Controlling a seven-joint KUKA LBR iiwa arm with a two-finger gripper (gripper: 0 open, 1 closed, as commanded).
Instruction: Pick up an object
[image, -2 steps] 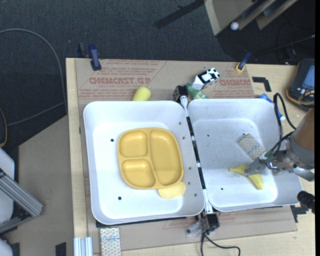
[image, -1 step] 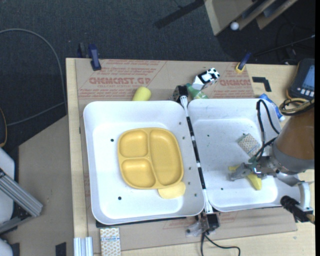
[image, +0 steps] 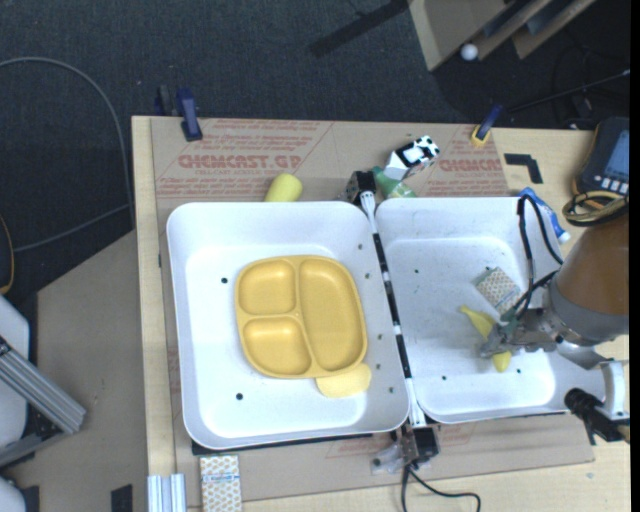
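Bench bins (image: 190, 300): yellow tray (image: 300, 315) left; end effector (image: 500, 345) over banana (image: 478, 322) right.

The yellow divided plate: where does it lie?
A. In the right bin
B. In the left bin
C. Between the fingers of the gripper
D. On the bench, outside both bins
B: the yellow divided plate lies flat on the floor of the left bin, while the gripper is over the right bin.
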